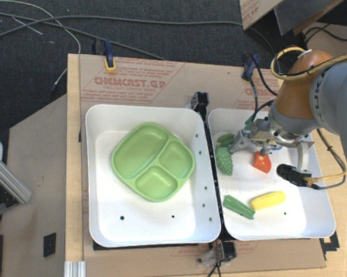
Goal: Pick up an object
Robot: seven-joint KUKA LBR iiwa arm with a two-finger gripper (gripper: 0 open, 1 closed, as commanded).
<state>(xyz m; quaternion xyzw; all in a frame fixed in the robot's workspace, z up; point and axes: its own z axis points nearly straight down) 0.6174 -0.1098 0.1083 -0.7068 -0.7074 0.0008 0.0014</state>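
My gripper (254, 146) hangs low over the back of the right bin (315, 222), its two fingers spread open with nothing between them. A small orange-red object (262, 163) lies just in front of the gripper's right finger, apart from it as far as I can tell. A knobbly green toy (224, 160) rests by the bin's left wall, below the left finger. Nearer the front lie a yellow corn cob (267, 200) and a dark green pod-shaped piece (238, 206).
The left bin (98, 218) holds a light green divided plate (153, 161). A black cable plug (294, 174) hangs from the arm over the right bin. The divider between the bins (211, 172) runs just left of the green toy.
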